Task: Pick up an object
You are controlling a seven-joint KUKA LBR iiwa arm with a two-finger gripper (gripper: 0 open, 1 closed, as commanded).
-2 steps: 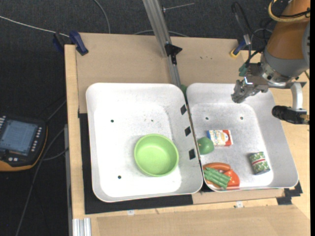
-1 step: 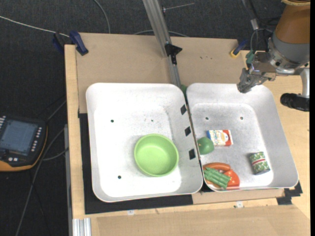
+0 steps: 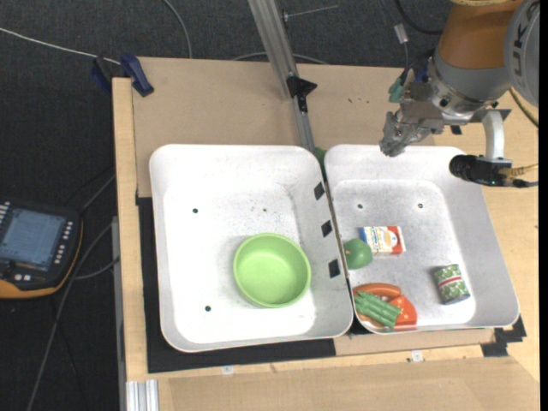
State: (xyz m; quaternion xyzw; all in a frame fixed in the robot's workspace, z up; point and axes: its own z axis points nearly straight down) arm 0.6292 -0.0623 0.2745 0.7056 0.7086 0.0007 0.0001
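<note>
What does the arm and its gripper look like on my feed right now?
The arm is grey with a broad orange band above the wrist. Its gripper is a compact grey metal block with dark parts, and thin dark cables run by the wrist. A white bracket hangs beside it.

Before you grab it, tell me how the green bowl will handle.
The green bowl looks like thin plastic, so it is probably stiff and light. Its smooth, rounded wall may slip from a pinch across the outside; gripping over the rim seems safer. It sits upright on the left bin's floor, so a push likely slides it, not tips it.
</note>
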